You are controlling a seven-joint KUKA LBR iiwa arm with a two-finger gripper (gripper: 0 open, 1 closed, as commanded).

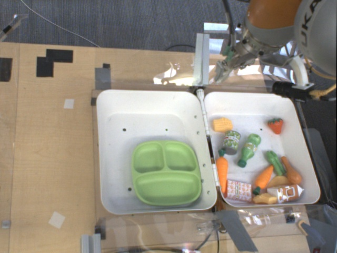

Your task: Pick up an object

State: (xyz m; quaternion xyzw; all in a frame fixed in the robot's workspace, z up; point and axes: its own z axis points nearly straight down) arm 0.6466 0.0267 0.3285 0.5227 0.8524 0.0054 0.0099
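Toy food (258, 159) fills the right bin (293, 109); a green divided plate (166, 172) lies at its nine o'clock. Gripper (220, 73) hovers at twelve o'clock; finger spread unclear.

Green plate (166, 173) in left bin (113, 112); toy food fills right bin (295, 115).

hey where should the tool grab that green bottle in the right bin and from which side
Probably the green bottle's wide body, below the narrower cap end, coming straight down from above. It lies flat and tilted, cap toward the near left. Close across its width: the far-right side faces bare bin floor, while the small can sits close on its left, so that finger has less room.
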